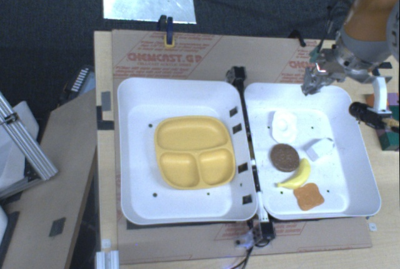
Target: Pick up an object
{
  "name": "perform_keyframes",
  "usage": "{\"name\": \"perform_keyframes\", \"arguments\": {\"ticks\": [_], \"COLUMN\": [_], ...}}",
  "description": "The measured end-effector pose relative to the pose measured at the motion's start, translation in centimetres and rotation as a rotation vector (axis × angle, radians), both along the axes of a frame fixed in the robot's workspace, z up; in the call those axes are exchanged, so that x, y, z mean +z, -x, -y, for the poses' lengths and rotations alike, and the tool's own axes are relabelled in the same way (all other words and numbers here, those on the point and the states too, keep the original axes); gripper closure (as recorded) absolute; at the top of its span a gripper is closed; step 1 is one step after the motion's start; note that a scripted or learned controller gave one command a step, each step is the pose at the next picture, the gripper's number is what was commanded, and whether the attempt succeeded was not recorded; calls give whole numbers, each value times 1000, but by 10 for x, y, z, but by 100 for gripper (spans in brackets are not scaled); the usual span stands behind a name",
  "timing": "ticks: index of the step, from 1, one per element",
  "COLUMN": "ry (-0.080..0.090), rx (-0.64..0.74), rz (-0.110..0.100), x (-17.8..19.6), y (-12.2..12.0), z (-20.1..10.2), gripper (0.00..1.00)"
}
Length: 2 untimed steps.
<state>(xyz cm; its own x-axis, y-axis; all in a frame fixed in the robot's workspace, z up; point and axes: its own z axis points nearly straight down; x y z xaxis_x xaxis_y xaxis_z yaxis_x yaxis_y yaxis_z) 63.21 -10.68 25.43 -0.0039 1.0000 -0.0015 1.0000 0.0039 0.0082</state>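
Camera view, item one: we are seeing the arm reaching in from the upper right, its orange band sitting above the grey wrist, and bending down toward the far edge of the right bin. Item two: the gripper is hanging at that bin's far rim, near its back corner; whether it is wide, narrow or holding anything we cannot tell. Item three: the objects are lying in the right bin, all nearer to us than the gripper and apart from it. A white round piece is lying closest, below and left of the gripper; a white block is lying further down; a brown round cookie is touching a yellow banana; an orange toast slice is lying farthest away. Item four: the left bin is holding a yellow divided tray, well apart from the gripper.
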Motion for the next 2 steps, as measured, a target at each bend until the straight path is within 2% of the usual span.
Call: {"name": "perform_keyframes", "arguments": {"ticks": [1,2], "ry": [-4,-3], "rx": [6,6], "rz": [-7,-7], "x": [-7,-4], "y": [5,9], "z": [-64,-114], "gripper": [100,100]}}
